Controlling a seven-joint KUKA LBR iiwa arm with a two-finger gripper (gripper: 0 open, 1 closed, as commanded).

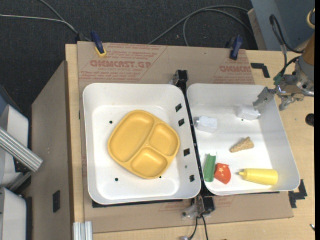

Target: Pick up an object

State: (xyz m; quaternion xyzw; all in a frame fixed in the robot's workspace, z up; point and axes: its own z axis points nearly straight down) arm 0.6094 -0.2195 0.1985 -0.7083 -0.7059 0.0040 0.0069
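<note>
Objects lie in the right bin (pixel 280 129).
Tool (pixel 263 100) hovers at its far rim; grip state unclear.

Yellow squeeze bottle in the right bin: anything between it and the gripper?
Nothing visible blocks it. The gripper sits at the right white bin's far edge; the yellow plastic squeeze bottle lies near the front wall, and the tan wedge lies off to the side.

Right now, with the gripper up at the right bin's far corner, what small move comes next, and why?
Probably move the gripper a little left to centre it above the white block. It sits at the right bin's upper right edge, holding nothing, and that block is the nearest object.
</note>
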